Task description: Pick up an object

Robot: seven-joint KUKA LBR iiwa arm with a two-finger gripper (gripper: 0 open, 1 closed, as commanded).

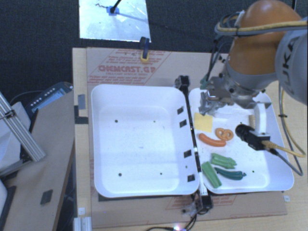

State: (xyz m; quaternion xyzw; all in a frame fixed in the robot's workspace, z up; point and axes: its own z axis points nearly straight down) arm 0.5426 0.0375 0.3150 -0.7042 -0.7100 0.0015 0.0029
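We see the jaws (208,105) hanging just above the yellow cheese slice (203,122) in the right bin (284,177), their state unclear.

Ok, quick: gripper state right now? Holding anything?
Gripper: over the right bin, just above the yellow cheese slice; open or closed cannot be told, and nothing is seen in its grasp.

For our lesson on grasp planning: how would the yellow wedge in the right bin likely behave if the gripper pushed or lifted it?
The yellow wedge looks flat-sided and lies low on the right bin, so it would probably slide rather than roll. It looks like a small toy piece, so likely light and stiff. The sausage lies close by, so a push toward it might knock it.
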